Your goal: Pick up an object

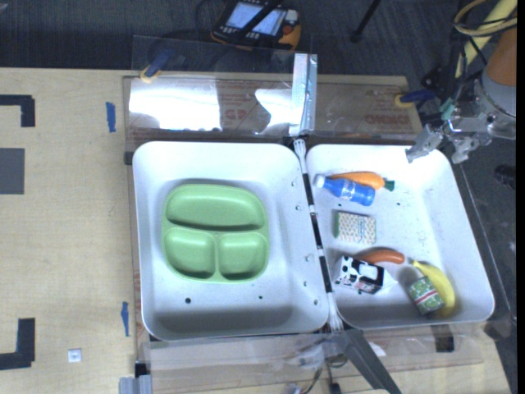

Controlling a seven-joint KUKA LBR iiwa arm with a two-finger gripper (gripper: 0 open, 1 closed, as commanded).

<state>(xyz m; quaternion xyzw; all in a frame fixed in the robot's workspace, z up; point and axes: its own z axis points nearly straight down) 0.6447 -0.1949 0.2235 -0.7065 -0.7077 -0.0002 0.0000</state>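
The right bin (472, 245) holds several items. A blue bottle (348, 190) lies against an orange carrot (361, 178) at the back. A patterned packet (355, 227) sits mid-bin. Near the front are a black-and-white toy (359, 276), an orange-red piece (382, 256), a yellow banana (440, 282) and a small green can (423, 296). My gripper (440, 144) hangs over the bin's back right corner, above and right of the carrot. It is open, with nothing between its fingers.
The left bin (148, 220) holds a green divided tray (217, 230). A clear upright panel (302, 97) stands behind the seam between the bins. Cables and a handheld device (254, 21) lie on the floor beyond the bench.
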